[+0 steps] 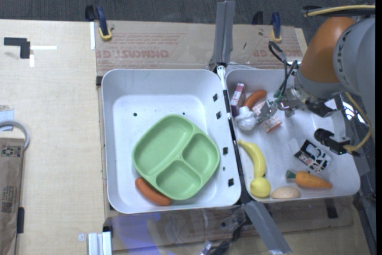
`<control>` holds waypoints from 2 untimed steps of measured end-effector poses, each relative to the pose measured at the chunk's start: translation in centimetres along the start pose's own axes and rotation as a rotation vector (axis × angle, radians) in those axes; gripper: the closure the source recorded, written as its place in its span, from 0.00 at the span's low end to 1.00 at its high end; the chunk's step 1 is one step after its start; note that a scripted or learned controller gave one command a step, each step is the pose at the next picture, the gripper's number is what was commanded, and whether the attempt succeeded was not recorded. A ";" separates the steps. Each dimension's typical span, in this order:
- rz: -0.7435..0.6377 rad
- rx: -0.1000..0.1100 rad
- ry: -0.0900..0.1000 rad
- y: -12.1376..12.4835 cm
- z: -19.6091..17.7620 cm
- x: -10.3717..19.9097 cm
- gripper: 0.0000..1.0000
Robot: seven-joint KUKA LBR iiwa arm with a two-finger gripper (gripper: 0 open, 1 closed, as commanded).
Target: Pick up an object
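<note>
Camera view: a grey arm (334, 57) with an orange band reaches in from the right, over the back of the right bin (280, 152). Its gripper (270, 109) hangs low just above a small carton (273, 123), with a white lump (246, 121) just beside it on the left. Whether the gripper is open or closed cannot be told from this angle, and nothing is seen in its grasp.

Behind the lump, against the bin's left wall, lie a red tube (237, 94) and an orange sausage (255, 98). A banana (255, 155) runs down the left side to a lemon (259, 187) at the front corner. A potato (285, 192) and a carrot (311, 180) lie along the front wall, and a black-and-white packet (311, 155) sits just behind the carrot.

In the left bin (161, 89), a green divided plate (176, 156) lies toward the front, a second sausage (152, 191) touching its front-left edge.
</note>
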State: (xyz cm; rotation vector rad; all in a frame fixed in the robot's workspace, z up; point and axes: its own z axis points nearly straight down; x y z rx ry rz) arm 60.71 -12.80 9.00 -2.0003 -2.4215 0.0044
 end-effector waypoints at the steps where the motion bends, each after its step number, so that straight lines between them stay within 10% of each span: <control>1: -0.002 0.003 -0.001 0.0 -0.8 0.0 1.00; 2: 0.137 -0.001 0.000 5.8 -10.1 3.3 1.00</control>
